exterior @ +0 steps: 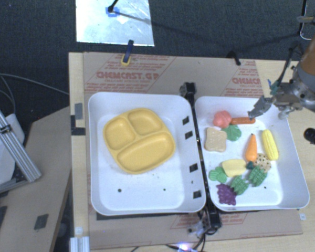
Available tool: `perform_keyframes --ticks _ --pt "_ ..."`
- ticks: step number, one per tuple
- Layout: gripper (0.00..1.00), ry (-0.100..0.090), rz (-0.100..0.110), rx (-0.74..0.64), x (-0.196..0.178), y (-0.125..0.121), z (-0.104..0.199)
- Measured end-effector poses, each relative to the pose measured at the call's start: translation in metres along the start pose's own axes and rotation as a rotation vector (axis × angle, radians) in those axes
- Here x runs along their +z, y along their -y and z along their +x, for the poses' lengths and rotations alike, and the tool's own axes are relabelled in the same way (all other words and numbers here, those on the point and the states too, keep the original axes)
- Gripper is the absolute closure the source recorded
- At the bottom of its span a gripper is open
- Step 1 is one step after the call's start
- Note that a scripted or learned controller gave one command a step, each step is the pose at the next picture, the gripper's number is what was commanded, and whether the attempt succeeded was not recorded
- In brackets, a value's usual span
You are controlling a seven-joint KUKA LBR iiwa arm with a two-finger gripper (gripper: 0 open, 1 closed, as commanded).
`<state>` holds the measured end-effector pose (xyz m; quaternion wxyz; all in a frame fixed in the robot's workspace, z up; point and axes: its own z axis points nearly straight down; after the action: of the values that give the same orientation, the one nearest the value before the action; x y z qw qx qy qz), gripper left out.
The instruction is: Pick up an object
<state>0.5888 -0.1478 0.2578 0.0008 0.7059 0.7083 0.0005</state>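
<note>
Bench [163, 67] with two white bins [110, 193] side by side

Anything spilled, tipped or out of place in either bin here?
Nothing stands out. The toy foods sit loosely clustered inside the right bin, none over its rim, and the yellow divided plate lies flat in the left bin.

Even, fairly bright light from above, with soft shadows. The white bins [147, 203] are nearly washed out, and a shiny sheet [114, 14] at upper left glares. The dark floor [31, 35] stays dim. The whole frame is slightly soft and grainy, and the arm [310, 72] at right is blurred.
</note>
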Motion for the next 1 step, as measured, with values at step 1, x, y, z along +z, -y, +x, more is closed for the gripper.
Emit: perform_keyframes --ticks 1 --pt "0.0 -0.002 0.014 0.008 0.1325 0.0403 -0.0498"
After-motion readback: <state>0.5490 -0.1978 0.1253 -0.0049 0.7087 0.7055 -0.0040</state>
